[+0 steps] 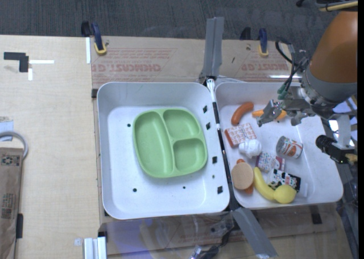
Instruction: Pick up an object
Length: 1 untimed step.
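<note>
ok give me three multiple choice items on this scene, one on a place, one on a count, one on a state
1. Where is the green divided plastic plate?
A. left white bin
B. right white bin
C. on the bench outside the bins

2. How many compartments does the plate have?
A. two
B. three
C. five

3. How does the yellow banana lie?
A. standing on end
B. flat on the bin floor, beside the round brown bun
C. lifted in the hand

Answers:
1 A, the plate sits alone in the left bin.
2 B, one long section and two smaller ones.
3 B, it rests near the bin's front edge, apart from the hand.
</note>
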Each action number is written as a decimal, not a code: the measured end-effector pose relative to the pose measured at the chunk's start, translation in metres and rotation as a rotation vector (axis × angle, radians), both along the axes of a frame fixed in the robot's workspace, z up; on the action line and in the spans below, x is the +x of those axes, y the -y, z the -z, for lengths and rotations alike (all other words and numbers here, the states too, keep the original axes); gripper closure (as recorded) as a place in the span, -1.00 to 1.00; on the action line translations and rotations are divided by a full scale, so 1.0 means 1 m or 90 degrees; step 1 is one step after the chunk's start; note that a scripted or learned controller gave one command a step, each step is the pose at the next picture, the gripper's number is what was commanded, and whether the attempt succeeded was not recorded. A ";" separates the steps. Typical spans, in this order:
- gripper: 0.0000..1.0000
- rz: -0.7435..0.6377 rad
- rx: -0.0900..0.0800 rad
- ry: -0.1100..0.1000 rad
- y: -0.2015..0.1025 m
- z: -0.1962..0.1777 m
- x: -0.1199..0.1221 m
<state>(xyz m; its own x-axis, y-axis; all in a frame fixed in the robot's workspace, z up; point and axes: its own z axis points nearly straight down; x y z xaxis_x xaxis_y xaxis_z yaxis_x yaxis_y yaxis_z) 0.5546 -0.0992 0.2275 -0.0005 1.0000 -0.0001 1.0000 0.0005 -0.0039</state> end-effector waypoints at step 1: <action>-1.00 -0.002 0.000 0.000 -0.002 0.014 0.005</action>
<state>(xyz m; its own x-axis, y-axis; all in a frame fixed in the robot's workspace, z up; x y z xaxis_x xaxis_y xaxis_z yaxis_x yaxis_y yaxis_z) 0.5599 -0.0975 0.2137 -0.0034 1.0000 -0.0001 1.0000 0.0034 -0.0039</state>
